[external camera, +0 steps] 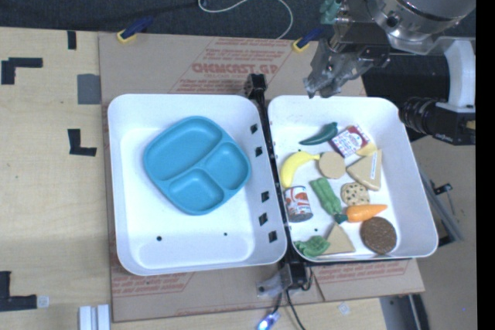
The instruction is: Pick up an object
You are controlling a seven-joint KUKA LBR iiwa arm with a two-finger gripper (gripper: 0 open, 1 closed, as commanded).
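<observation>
My gripper (323, 84) hangs above the far left corner of the right bin (410, 166), with nothing seen between its fingers. Below it, the bin holds toy food: a dark green pepper (319, 136), a red packet (347, 141), a yellow banana (297, 165), a tan round cookie (331, 165), a cheese wedge (366, 170), a green vegetable piece (327, 196), a chip cookie (354, 193), a carrot (365, 212), a small can (298, 202), a brown patty (379, 234) and a sandwich triangle (338, 239).
The left bin (131, 228) holds a blue divided plate (196, 164). A black clamp (256, 83) sits at the far end of the seam between the bins. Cardboard lies under both bins. A white cable (240, 8) loops behind.
</observation>
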